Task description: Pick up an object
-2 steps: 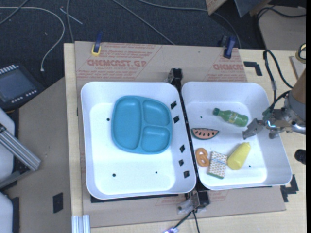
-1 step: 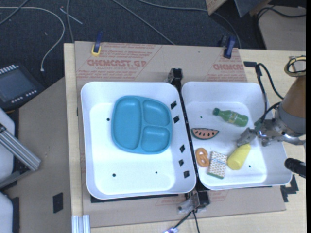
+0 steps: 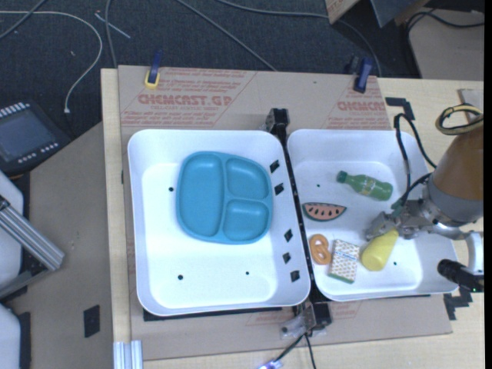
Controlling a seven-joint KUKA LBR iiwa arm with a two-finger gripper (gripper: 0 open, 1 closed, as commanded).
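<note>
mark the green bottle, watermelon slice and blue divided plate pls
green bottle (image 3: 365,184), camera view, mid body
watermelon slice (image 3: 324,211), camera view, red flesh centre
blue divided plate (image 3: 201,198), camera view, large left compartment

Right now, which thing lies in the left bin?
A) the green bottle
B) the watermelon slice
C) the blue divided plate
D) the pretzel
C: the blue divided plate lies alone in the left bin, while the green bottle, the watermelon slice and the pretzel all lie in the right bin.
</note>
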